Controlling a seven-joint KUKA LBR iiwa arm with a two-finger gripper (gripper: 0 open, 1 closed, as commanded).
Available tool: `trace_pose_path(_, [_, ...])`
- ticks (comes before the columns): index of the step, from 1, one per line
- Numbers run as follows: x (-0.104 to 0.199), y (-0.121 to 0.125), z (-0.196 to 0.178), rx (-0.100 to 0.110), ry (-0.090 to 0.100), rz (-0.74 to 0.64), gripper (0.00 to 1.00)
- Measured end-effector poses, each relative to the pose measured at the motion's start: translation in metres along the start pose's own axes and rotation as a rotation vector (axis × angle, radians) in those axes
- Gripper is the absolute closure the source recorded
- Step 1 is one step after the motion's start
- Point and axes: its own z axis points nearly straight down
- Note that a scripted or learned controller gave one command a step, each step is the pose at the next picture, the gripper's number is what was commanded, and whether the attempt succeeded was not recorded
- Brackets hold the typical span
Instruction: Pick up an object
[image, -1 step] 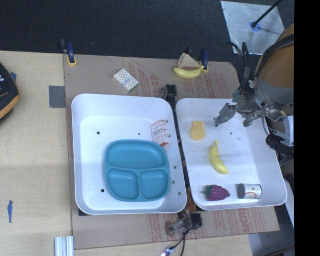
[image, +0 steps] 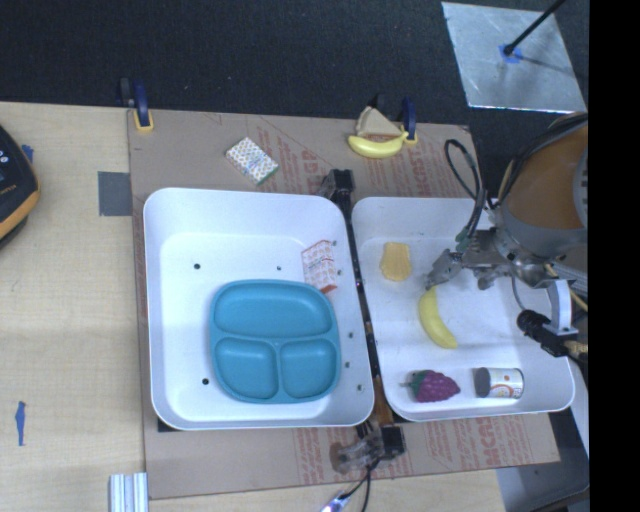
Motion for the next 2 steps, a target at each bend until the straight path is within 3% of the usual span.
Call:
trace_pose_path(1, [0.024,-0.026,0.039,-0.001,0.001,0.001,0.00])
trace_pose_path(2, [0.023,-0.026,0.029,0.000,-0.001,-0.003,1.00])
